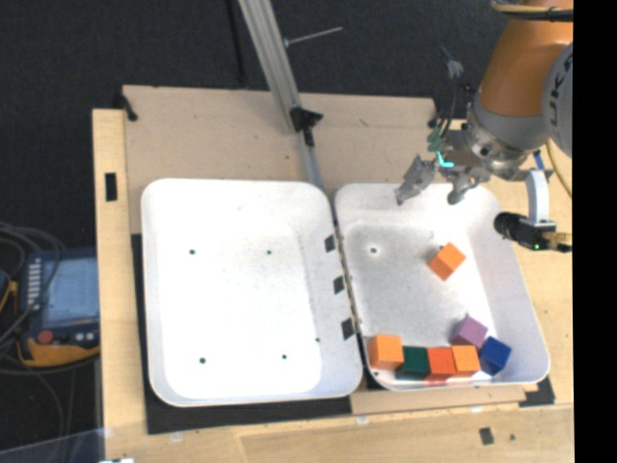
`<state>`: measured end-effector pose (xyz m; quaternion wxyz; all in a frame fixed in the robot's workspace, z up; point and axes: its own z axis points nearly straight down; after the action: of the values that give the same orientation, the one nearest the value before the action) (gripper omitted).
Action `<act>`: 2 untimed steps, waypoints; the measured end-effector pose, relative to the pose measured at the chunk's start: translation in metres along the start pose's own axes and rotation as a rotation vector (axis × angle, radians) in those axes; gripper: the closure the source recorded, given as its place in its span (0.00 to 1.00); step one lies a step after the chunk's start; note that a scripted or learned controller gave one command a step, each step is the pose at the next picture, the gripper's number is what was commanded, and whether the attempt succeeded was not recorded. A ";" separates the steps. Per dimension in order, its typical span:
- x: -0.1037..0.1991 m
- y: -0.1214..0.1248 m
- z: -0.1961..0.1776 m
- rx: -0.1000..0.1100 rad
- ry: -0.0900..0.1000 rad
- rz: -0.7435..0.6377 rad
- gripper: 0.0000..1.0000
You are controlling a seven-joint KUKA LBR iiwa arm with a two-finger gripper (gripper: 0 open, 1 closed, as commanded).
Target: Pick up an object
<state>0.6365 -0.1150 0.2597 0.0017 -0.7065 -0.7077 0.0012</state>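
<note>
Meanwhile, the pincer [431,183], spread wide and empty above the right bin's [511,287] far edge, is best lowered squarely over the lone orange cube [445,260] lying apart from the blocks crowded along the near wall.

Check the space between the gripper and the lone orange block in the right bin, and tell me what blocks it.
Nothing visible does. The gripper hangs open over the far part of the right bin, and the lone orange block sits apart below it on bare white floor. The other blocks are bunched along the near wall, away from that path.
</note>
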 end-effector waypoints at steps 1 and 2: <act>0.000 0.001 -0.003 -0.005 -0.001 -0.001 0.00; 0.003 -0.001 0.040 0.000 -0.002 0.001 0.00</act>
<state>0.6354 -0.1118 0.2193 0.0008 -0.7070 -0.7072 0.0019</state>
